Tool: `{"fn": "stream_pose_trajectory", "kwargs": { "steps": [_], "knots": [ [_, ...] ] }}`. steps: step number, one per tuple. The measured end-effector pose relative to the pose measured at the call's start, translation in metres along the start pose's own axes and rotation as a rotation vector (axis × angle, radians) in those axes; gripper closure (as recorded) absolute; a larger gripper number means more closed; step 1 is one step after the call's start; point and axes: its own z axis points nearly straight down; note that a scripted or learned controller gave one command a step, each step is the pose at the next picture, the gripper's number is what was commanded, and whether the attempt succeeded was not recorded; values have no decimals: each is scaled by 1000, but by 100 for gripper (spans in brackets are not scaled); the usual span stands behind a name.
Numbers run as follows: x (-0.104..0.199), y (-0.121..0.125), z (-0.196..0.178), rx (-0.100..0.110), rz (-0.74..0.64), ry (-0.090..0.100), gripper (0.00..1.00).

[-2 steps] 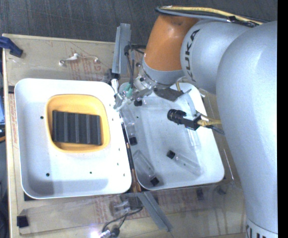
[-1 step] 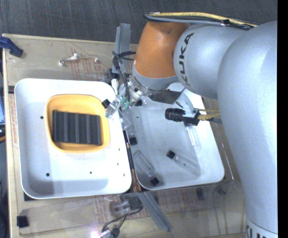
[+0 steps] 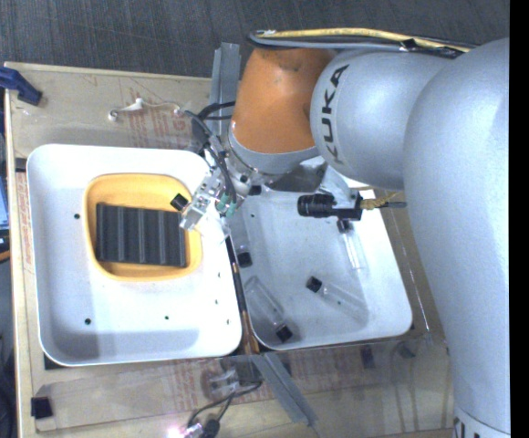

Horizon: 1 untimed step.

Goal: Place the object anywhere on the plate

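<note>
A yellow plate (image 3: 141,187) with a dark ribbed centre lies in the left bin (image 3: 64,327). My gripper (image 3: 198,208) hangs over the plate's right edge, close to the wall between the two bins. A small dark piece (image 3: 180,203) shows at its tip, just above the plate's rim; I cannot tell whether it is held. In the right bin (image 3: 392,318) lie several clear tubes with black caps, one (image 3: 352,246) near the back and another (image 3: 333,291) in the middle.
The grey arm with its orange band (image 3: 278,89) covers the back of the right bin. A third capped tube (image 3: 269,315) lies at that bin's front left corner. Wooden bench edges frame both bins.
</note>
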Motion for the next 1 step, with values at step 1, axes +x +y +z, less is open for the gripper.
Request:
{"fn": "stream_pose_trajectory", "kwargs": {
  "steps": [1],
  "knots": [
    [0,0,0,0,0,0,0]
  ]
}}
